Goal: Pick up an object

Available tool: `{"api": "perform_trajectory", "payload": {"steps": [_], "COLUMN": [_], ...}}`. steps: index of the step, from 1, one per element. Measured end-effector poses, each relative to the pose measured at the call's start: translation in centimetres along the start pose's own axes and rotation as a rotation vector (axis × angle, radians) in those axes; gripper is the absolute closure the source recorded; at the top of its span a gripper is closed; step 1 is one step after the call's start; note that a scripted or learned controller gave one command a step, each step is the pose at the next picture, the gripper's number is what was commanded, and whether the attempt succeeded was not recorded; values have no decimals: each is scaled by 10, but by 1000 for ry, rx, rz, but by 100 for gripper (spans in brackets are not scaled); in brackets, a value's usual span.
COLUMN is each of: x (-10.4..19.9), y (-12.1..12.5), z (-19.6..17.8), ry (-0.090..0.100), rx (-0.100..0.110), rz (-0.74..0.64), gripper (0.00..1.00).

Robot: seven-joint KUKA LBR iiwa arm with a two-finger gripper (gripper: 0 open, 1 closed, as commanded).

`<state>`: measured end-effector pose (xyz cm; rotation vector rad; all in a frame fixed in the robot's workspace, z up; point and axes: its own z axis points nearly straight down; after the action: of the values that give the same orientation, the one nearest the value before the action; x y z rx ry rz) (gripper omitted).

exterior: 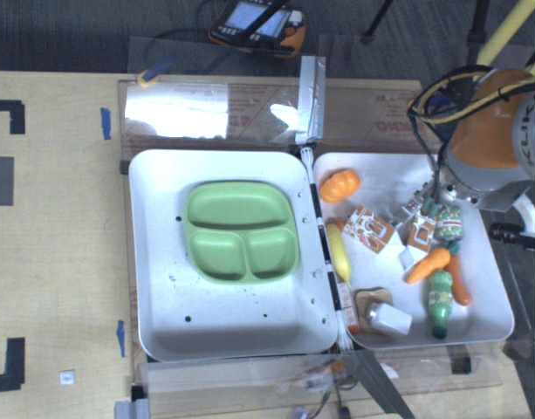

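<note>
Wooden bench (58, 234), two bins; gripper (431, 212) low near right bin's (498, 317) far edge among clutter, claw state unclear; nothing lifted yet.

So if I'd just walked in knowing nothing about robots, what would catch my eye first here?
Probably the green divided tray, lying alone in the left white bin. Next, the bright clutter in the right white bin: an orange pumpkin near its top left corner, a yellow banana along the left wall, carrots and a green bottle. The grey and orange arm looms over that bin's upper right.
</note>
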<state>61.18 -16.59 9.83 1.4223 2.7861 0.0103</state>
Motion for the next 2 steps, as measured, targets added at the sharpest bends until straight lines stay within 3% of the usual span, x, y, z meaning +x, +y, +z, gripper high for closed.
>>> {"api": "perform_trajectory", "payload": {"steps": [1,2], "x": [-19,-22], "y": [19,45], "z": [12,12], "ry": [3,3], "rx": [8,6], "rz": [52,-161], "gripper": [100,100]}}
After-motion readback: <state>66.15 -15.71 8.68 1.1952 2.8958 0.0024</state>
